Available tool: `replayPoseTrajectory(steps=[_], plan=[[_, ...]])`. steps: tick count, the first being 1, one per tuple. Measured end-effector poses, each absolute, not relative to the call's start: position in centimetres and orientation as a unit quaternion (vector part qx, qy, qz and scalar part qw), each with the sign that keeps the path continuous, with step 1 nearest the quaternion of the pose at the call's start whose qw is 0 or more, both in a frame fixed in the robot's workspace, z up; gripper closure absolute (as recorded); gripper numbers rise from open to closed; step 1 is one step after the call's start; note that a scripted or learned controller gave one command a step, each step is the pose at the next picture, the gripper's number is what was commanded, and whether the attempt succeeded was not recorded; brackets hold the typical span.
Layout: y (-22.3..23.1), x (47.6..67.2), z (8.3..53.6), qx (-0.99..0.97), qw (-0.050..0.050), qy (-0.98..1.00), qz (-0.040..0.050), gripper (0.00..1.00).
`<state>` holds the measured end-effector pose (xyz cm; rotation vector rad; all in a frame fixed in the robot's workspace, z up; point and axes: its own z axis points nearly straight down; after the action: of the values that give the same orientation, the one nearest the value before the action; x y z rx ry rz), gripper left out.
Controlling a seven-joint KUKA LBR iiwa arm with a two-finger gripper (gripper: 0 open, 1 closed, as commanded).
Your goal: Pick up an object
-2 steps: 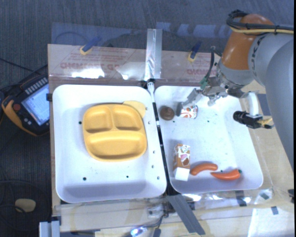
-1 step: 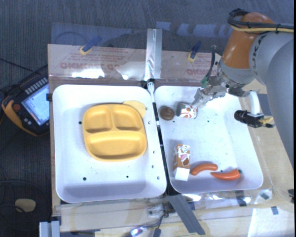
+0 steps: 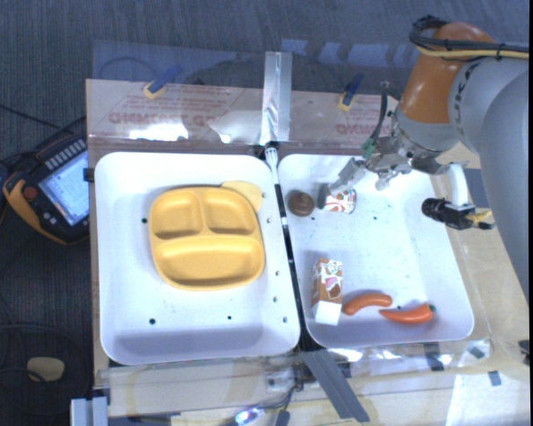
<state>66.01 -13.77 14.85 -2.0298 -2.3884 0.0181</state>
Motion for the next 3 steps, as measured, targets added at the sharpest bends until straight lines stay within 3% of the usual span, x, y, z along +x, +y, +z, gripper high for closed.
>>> replayPoseTrajectory(steps=[1,2,3], plan=[[-11.66,65.08,9.05,-0.660,0.001,-0.751,0.0029,0.00],[-11.82,64.64,9.46,-0.660,0.011,-0.751,0.0101,1.00],[-11.77,64.86,9.60,-0.660,0.007,-0.751,0.0075,0.00]])
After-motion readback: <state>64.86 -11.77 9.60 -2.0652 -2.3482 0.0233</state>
